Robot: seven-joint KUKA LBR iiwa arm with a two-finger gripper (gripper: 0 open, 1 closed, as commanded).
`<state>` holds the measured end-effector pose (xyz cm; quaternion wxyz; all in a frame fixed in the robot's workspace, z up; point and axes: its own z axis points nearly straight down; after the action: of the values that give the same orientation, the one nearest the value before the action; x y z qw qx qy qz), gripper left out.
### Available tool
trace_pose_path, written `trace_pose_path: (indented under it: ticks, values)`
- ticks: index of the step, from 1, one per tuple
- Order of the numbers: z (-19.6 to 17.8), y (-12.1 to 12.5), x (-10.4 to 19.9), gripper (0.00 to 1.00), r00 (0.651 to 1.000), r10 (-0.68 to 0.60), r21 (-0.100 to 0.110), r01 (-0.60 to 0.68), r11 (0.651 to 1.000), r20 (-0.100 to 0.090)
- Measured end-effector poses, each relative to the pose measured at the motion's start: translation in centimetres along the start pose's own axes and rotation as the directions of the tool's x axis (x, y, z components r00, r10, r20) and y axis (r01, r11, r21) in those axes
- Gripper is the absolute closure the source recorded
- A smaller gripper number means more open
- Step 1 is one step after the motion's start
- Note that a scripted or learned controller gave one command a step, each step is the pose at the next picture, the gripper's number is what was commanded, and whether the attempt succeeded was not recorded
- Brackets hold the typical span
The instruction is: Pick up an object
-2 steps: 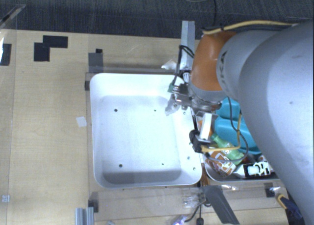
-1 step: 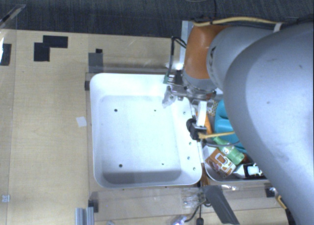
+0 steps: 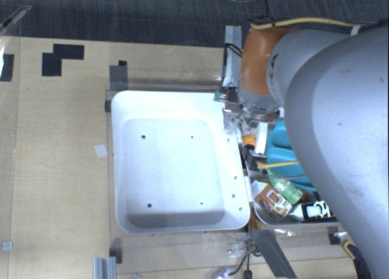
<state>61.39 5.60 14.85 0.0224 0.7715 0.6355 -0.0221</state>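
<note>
My grey arm with its orange band (image 3: 258, 59) reaches down into the right bin (image 3: 262, 217), covering most of it. The gripper (image 3: 248, 130) is low at the bin's left wall, among the objects there. A small orange thing (image 3: 248, 140) lies right under it, partly hidden. Beside it are a turquoise object (image 3: 284, 145), a thin yellow stick (image 3: 276, 165), a green packet (image 3: 288, 190), a brown and orange packet (image 3: 271, 202) and a black and white item (image 3: 316, 211). I cannot see anything held by the gripper.
The left white bin (image 3: 121, 100) sits beside the right one, sharing a narrow divide (image 3: 242, 168). Metal brackets (image 3: 118, 76) stand at the bins' corners. Black marks (image 3: 61, 58) lie on the wooden bench at the far left.
</note>
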Motion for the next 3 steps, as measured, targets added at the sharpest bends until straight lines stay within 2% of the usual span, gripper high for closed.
trace_pose_path:
  ticks: [1, 2, 3]
  values:
    - [-10.8, -0.8, 7.7, 1.00, 0.981, -0.181, -0.011, 0.180, 0.984, -0.064]
    - [-12.8, 3.4, 11.3, 1.00, 0.888, -0.455, -0.030, 0.454, 0.890, -0.058]
    - [-17.1, 2.4, 16.0, 1.00, 0.809, -0.585, -0.039, 0.583, 0.811, -0.053]
